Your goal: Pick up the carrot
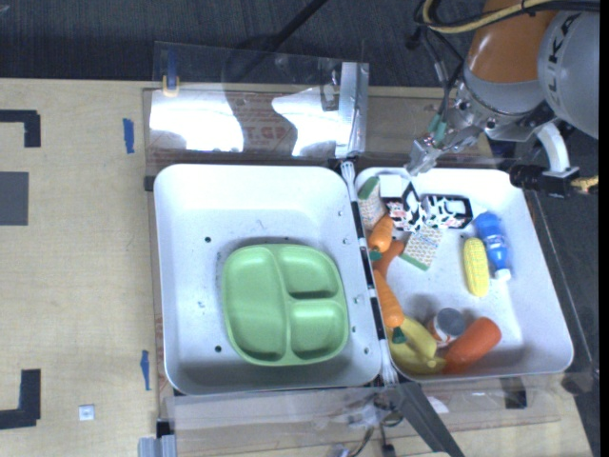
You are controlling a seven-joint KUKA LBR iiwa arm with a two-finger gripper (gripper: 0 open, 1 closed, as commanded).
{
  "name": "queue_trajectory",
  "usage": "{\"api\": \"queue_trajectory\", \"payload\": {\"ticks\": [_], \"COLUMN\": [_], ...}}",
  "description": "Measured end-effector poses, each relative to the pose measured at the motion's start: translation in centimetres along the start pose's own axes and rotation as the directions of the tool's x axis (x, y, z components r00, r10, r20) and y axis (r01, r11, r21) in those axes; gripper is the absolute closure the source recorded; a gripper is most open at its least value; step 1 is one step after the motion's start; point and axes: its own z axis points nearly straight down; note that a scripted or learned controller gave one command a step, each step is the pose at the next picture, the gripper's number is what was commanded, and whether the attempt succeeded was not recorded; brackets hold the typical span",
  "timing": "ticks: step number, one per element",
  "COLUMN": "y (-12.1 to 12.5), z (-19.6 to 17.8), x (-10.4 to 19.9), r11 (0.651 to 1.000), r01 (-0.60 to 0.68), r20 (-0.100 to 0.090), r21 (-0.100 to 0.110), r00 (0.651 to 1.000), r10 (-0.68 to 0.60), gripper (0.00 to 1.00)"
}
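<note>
The gripper (pixel 423 155) is seen above the far rim of the right bin (pixel 547 303), its grip state impossible to tell. The carrot (pixel 383 279) is laid along that bin's left wall, on a pale wooden bench (pixel 67 255) edged by dark carpet (pixel 76 17).

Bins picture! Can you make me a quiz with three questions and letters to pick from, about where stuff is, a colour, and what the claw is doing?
1. Where is the green divided plate?
A. left bin
B. right bin
C. on the bench outside the bins

2. What colour is the corn cob?
A. blue
B. yellow
C. red

3. Where is the claw?
A. down touching the carrot
B. pressing on the plate
C. up over the right bin's far edge

Answers:
1 A, it lies in the left bin.
2 B, it is yellow beside the blue bottle.
3 C, it hangs apart from the carrot.
</note>
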Motion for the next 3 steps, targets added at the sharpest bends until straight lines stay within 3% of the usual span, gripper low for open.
{"api": "queue_trajectory", "payload": {"ticks": [1,2,3], "y": [0.3,2.1,3.3], "z": [-12.6,-6.6,4.7], "x": [1.5,6.0,7.4], "r11": [1.0,0.999,0.989], "r01": [0.006,0.033,0.151], "r20": [-0.002,-0.004,-0.004], "r21": [0.0,0.003,0.001], "r00": [1.0,0.999,0.989], "r10": [-0.006,-0.033,-0.151], "gripper": [1.0,1.0,1.0]}}
